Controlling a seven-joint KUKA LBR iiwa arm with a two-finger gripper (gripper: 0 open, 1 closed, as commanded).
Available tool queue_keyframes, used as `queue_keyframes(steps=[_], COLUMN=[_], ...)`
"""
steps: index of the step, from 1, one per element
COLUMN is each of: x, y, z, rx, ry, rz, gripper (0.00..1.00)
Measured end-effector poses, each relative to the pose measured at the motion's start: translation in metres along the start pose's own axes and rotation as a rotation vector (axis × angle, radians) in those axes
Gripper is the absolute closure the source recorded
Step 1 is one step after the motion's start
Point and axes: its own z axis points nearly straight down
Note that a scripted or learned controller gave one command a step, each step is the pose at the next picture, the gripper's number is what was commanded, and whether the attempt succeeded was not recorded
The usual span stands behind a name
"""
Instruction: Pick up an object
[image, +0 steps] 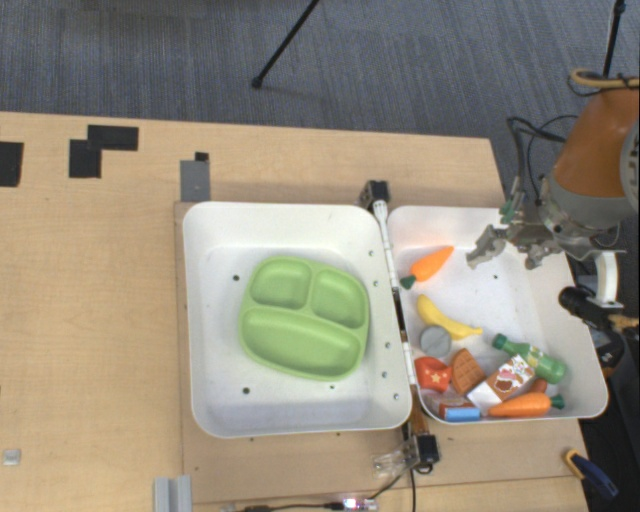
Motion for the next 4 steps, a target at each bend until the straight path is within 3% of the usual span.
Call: queue_keyframes(steps=[1, 2, 3, 4], x=[0.048, 0.046, 0.030, 0.037], y=[0.030, -0.036, 0.041, 0.059], z=[0.082, 0.103, 0.105, 0.108], rx=[-0.018, -0.003, -0.001, 0.050], ry=[0.000, 0.000, 0.000, 0.007], rz=[-0.102, -0.204, -0.301, -0.299], gripper=[0.00, 0.00, 0.00, 0.00])
